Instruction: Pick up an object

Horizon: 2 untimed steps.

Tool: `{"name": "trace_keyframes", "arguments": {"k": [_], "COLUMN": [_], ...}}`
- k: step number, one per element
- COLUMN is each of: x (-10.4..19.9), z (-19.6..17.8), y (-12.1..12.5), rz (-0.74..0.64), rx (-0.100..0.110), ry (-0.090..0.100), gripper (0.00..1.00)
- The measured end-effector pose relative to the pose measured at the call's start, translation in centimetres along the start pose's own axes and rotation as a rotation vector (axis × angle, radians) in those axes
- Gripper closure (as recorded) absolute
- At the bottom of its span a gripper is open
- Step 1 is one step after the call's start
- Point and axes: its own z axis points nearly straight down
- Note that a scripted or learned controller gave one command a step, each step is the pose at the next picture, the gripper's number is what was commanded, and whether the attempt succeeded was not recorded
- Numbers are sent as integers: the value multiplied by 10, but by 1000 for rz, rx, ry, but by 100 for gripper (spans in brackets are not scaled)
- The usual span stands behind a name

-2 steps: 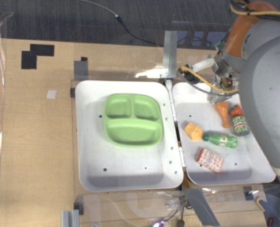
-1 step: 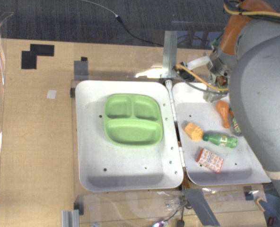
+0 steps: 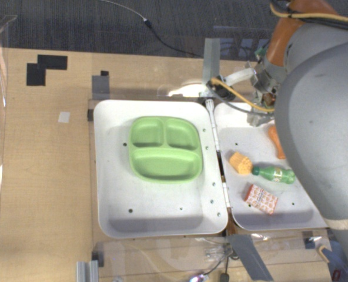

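The right bin [image 3: 244,216] holds a yellow-orange block [image 3: 240,163], a green bottle [image 3: 274,174] lying on its side, and a red-and-white box [image 3: 261,198]. An orange object [image 3: 275,141] lies partly under the arm. My gripper [image 3: 260,117] hangs over the far end of the right bin, beyond the block and bottle and close to the orange object. The grey arm [image 3: 321,128] covers the right side of that bin.
The left bin [image 3: 112,210] holds a green divided plate [image 3: 165,148]. A raised divider [image 3: 216,151] separates the two bins. Cables [image 3: 238,96] trail from the wrist over the far rim. Bare bench lies to the left.
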Motion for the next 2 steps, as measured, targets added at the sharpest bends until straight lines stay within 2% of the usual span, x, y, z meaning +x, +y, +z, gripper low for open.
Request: {"name": "trace_keyframes", "arguments": {"k": [1,2], "x": [6,11], "z": [9,-8], "y": [-17,-38], "rz": [2,0], "rx": [1,1], "ry": [0,0], "gripper": [100,100]}}
